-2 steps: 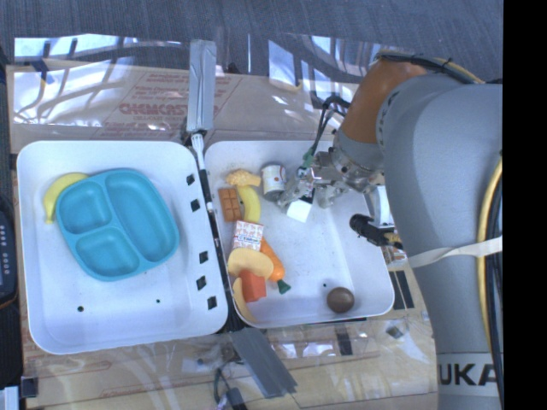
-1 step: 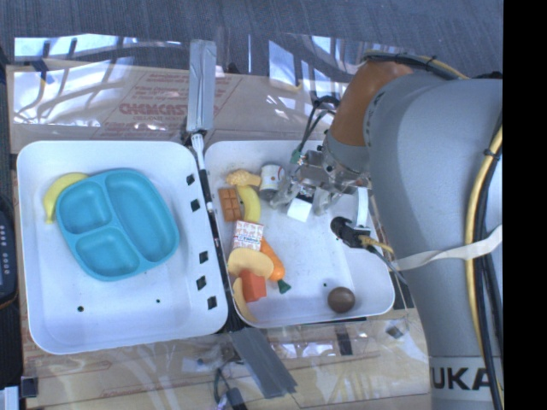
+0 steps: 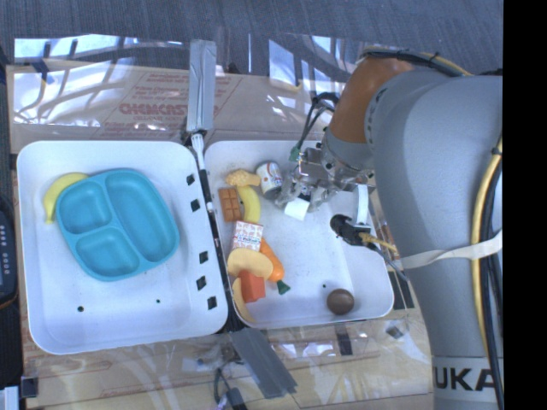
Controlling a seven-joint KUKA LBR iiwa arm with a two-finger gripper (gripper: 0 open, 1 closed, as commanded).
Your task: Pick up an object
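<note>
Here the gripper hangs low in the right bin, near its far edge, just over a small white block. Whether the jaws are spread or clenched cannot be told from this slant; the block looks to lie at their tips, though I cannot say it sits between them.

That block seems the likely thing to lift. Judging by its look it is light and stiff, with flat faces that should give a fair hold if taken across two opposite sides; being small, it could skid on the smooth bin floor if nudged off-centre.

Just beside it lies a small can, tipped on its side, likely to roll. Along the bin's left wall sits a crowded row: a bread-like piece, a brown waffle touching a banana, a printed carton, then orange and yellow toy food heaped together. A brown ball rests apart near the front edge.

The left bin holds a blue divided plate with a second banana tucked at its far-left rim
</note>
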